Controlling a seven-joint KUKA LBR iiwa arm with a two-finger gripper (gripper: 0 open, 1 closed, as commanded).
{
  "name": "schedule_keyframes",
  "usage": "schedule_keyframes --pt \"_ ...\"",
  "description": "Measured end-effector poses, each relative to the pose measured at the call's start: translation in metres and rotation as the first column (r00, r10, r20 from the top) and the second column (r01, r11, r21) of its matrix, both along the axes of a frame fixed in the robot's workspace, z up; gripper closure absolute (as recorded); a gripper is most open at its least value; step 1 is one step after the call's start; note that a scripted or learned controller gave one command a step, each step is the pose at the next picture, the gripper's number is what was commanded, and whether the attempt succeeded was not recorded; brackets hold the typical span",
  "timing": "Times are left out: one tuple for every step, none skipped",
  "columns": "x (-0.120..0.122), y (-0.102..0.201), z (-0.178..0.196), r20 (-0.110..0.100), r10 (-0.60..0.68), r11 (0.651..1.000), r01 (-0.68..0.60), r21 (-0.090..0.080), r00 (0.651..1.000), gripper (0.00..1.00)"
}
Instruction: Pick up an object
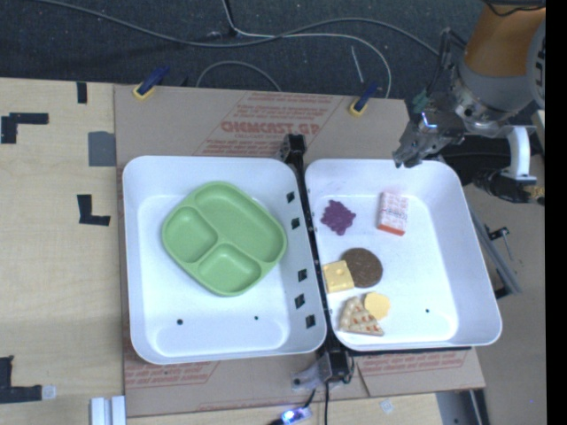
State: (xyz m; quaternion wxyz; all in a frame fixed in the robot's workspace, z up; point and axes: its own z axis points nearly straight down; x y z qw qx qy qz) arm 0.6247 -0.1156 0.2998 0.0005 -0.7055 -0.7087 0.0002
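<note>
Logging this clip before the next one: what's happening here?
A grey arm reaches in from the right, its end effector hovering over the far rim of the right bin, with nothing seen in it. The toy foods lie untouched in that bin: a purple piece, a pink box, a brown disc, a cheese cube, a pizza slice and a yellow piece. The left bin holds a green tray. No pick has happened yet.
</note>
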Motion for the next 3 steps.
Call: schedule_keyframes --pt "-0.004 0.058 -0.022 -0.002 0.002 1.000 -0.002 0.001 1.000 1.00" --pt "0.004 0.115 -0.028 -0.001 0.002 1.000 -0.002 0.001 1.000 1.00" --pt "0.001 0.168 -0.052 -0.003 0.000 1.000 0.000 -0.001 1.000 1.00"
